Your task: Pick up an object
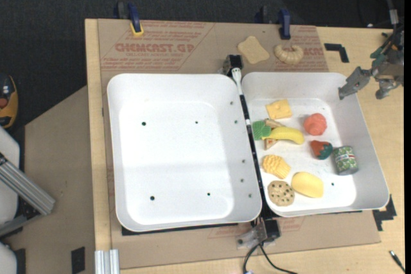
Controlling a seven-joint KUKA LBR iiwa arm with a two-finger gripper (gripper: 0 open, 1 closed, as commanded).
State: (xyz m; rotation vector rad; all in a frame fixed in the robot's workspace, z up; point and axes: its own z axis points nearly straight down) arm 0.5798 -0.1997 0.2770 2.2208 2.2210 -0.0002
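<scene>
My gripper (361, 93) hangs at the far right, over the right bin's upper right corner, with its fingers spread open and nothing between them. In the right bin (359, 199) below and to the left of it lie several toy foods: a yellow cheese square (279, 109), a red tomato (314, 124), a banana (287, 135) against a green piece (260, 130), a strawberry (321, 149), a green can (345, 160), a ridged yellow piece (276, 167), a lemon (308, 185) and a cookie (280, 192).
The left bin (128, 202) is bare white with a few dark dots. On the bench behind the bins lie a bread slice (253, 49) and a small ring-shaped pastry (289, 52). Two blue clamps (133, 17) hold the board's back edge.
</scene>
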